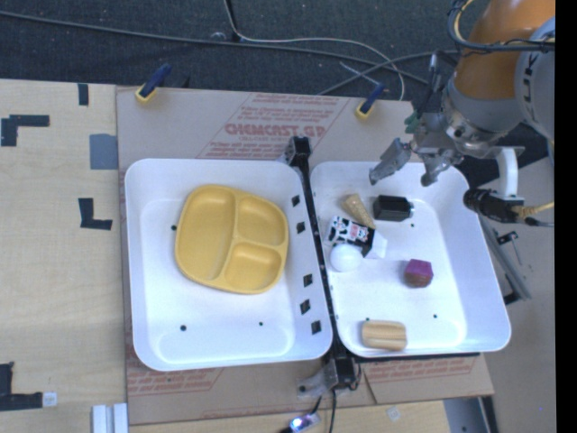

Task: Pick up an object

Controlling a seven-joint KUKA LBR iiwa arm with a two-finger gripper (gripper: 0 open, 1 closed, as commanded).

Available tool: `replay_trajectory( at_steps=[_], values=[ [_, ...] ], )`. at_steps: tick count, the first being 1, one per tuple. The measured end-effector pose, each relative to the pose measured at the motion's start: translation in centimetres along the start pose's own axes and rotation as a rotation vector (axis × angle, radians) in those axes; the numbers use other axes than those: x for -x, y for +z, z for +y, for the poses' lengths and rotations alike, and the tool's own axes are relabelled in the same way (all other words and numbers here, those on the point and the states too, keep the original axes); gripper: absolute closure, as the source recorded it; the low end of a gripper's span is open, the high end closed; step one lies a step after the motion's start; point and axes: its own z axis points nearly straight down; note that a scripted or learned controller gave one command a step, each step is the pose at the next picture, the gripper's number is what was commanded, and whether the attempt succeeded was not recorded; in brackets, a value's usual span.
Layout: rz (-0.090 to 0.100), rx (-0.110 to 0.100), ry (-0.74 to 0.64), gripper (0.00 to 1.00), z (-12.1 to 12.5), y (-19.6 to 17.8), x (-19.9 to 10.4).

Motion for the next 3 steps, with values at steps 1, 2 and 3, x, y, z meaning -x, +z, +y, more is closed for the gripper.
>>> replay_trajectory(
  at_steps=[1,2,3],
  values=[
    [-0.002,0.013,-0.003,0.0,0.2,-0.8,0.0],
    [-0.002,0.009,-0.002,0.0,-0.1,5.6,-0.1],
    [-0.002,0.009,-0.002,0.0,-0.5,10.1,0.3]
  ],
)
